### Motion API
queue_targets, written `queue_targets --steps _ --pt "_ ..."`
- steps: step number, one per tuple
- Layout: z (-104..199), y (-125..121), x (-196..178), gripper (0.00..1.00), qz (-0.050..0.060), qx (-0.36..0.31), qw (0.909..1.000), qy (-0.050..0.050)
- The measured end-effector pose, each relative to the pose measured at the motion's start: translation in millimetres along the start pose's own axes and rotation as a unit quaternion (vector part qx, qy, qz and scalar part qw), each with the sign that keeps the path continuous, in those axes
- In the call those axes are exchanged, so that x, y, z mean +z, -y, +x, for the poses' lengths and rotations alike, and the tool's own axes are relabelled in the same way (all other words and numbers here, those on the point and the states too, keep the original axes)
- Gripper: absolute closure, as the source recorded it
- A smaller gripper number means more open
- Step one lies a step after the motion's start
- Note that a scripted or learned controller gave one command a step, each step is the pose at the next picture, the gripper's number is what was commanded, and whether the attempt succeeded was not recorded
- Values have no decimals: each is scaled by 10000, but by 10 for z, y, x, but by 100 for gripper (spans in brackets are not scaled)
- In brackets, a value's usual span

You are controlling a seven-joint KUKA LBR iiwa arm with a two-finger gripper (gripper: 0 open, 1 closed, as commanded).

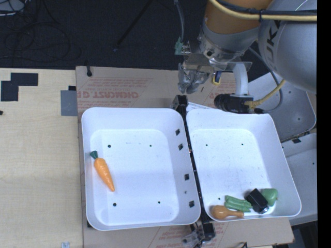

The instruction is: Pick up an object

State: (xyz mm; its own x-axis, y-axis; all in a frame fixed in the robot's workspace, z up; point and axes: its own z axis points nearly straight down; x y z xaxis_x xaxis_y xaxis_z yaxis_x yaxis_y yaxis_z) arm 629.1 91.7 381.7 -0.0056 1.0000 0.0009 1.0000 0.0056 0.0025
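Gripper (190,84) hangs above the back rims of both bins, where they meet, and carries nothing; how far it is spread I cannot tell. Down and to its left, the carrot (103,173) lies alone by the left bin's (132,117) near wall, probably the cleanest pick if approached across its middle. Down and to its right, the tan gourd-shaped toy (225,212), green pod (238,203), black block (256,200) and green piece (270,194) crowd the right bin's (227,119) front corner, touching and harder to separate.

You're looking at a pale wood bench top (36,154) on the frame's left, black and grey squares (20,84) at its upper left, printed brown cardboard sheet (129,87) mid-frame, dark floor with loose cables (41,30) along the top.
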Motion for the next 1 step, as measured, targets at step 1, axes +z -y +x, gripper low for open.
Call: queue_targets --steps 1 --pt "727 312 -446 100 16 -6 10000 -3"
